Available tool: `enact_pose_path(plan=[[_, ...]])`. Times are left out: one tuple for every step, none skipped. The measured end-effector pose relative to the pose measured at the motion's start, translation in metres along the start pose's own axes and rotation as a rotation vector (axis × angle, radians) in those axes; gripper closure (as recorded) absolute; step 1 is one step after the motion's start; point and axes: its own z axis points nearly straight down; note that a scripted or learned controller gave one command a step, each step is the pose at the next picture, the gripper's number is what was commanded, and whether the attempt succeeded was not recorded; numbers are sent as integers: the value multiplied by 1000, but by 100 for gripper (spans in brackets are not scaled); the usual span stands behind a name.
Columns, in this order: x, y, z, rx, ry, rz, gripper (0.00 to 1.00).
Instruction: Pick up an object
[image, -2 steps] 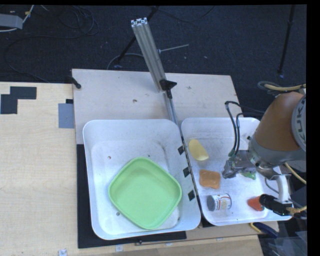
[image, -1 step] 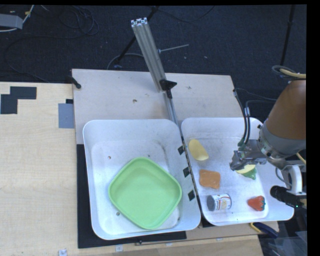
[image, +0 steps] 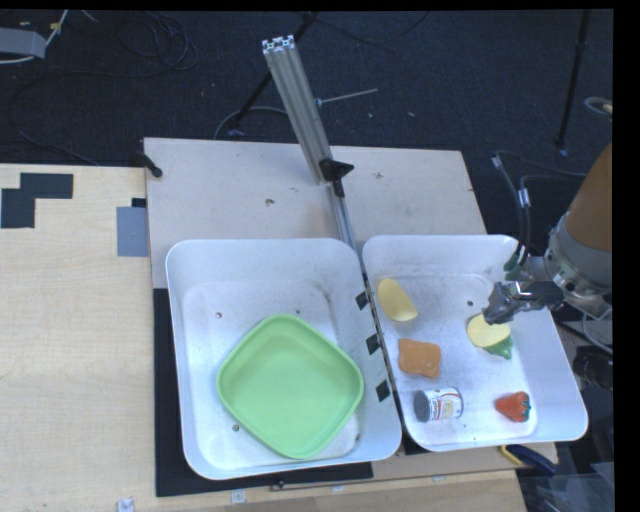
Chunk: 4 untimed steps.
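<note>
A pale wooden floor (image: 60, 330) fills the left of the frame, beside the bench (image: 400, 190) with its two shallow white bins. In the left bin (image: 190, 300) lies a green square plate (image: 290, 385). An aluminium post (image: 300, 100) rises at upper centre. In the right bin (image: 440, 260) sit a yellow wedge (image: 396, 300), an orange block (image: 419, 357), a small can (image: 440, 404) and a red strawberry-like piece (image: 513, 406). At the right, the pincer (image: 503, 308) hangs just over a yellow-green fruit piece (image: 488, 333) on the bin floor; whether its grip is wide or narrow cannot be told. By all appearances the pick is at the reaching stage: nothing is lifted, and closing and raising remain. Dark carpet and cables (image: 150, 50) lie along the top of the frame.
</note>
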Motion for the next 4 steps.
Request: enact_pose_path(plan=[[0,0,-13,4,1,0,100],[55,-3,-11,5,2,-5,100],[113,10,-4,6,2,-5,100],[158,16,-3,6,2,-4,100]])
